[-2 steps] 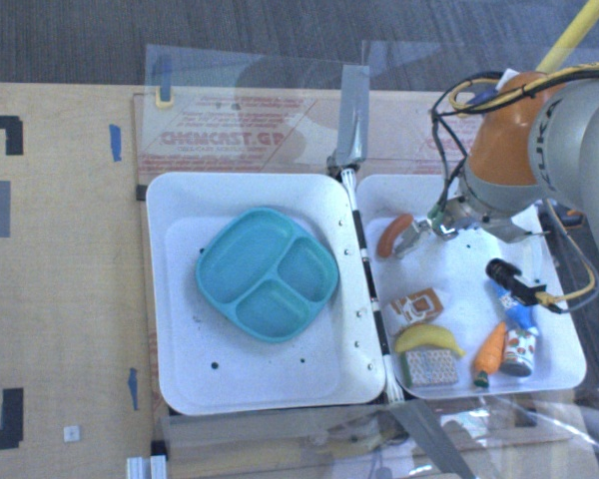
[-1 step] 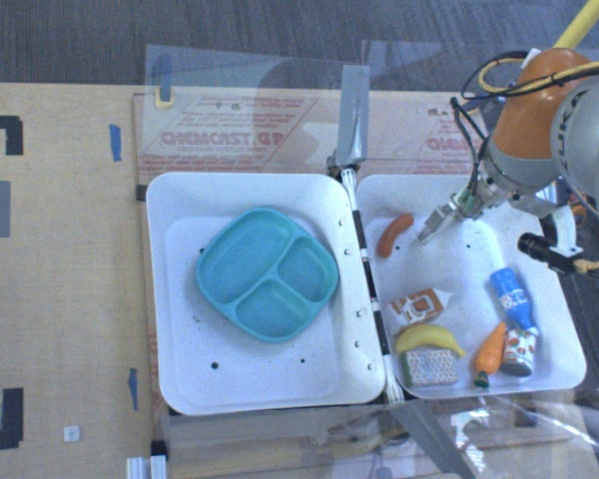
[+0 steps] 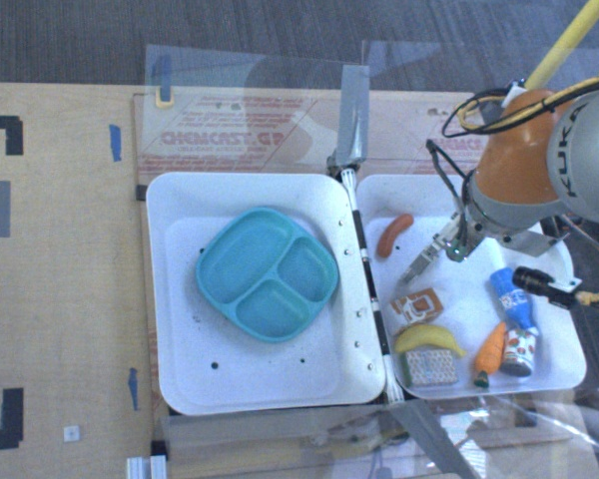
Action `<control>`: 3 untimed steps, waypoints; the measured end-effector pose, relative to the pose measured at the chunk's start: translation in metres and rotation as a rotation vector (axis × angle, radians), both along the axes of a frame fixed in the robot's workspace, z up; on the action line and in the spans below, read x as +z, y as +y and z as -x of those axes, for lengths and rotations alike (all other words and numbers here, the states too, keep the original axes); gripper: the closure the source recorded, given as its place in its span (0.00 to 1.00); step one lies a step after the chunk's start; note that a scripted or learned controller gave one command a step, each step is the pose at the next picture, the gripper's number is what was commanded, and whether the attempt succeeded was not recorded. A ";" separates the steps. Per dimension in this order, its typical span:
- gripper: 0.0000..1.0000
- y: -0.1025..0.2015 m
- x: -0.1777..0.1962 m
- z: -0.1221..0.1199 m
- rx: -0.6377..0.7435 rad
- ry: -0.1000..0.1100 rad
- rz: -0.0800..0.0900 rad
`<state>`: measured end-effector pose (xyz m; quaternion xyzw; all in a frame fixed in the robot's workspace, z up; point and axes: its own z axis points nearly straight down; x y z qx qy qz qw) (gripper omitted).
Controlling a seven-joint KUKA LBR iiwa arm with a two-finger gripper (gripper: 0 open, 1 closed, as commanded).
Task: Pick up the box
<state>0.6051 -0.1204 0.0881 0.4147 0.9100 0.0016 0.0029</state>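
Two white bins sit side by side on the bench (image 3: 60, 297). Nearest the camera in the right bin (image 3: 569, 372): a grey mesh-fronted packet (image 3: 431, 367) at the front rim, a banana (image 3: 428, 338) touching its far edge, a carrot (image 3: 490, 352) to their right, and a blue-capped bottle (image 3: 514, 312) lying just beside the carrot. Behind the banana lies the box (image 3: 416, 306), small, orange-brown with a white label, flat on the bin floor near the divider. Jaws (image 3: 419, 265) hang just above and beyond the box, slanting down-left; the two fingers stand slightly parted with nothing between them, not touching the box. A red sausage (image 3: 393, 235) lies farther back, near the divider. Left bin (image 3: 170, 367) holds a teal three-compartment plate (image 3: 268, 273), tilted somewhat askew. Arm (image 3: 539, 158), orange band and grey shell, enters from the right with cables looped over it.
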 end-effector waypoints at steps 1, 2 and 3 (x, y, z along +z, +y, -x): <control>0.00 -0.012 -0.001 -0.054 -0.102 0.003 0.001; 0.00 -0.005 0.000 0.020 0.162 -0.002 0.002; 0.00 0.020 0.000 -0.032 -0.202 -0.004 0.001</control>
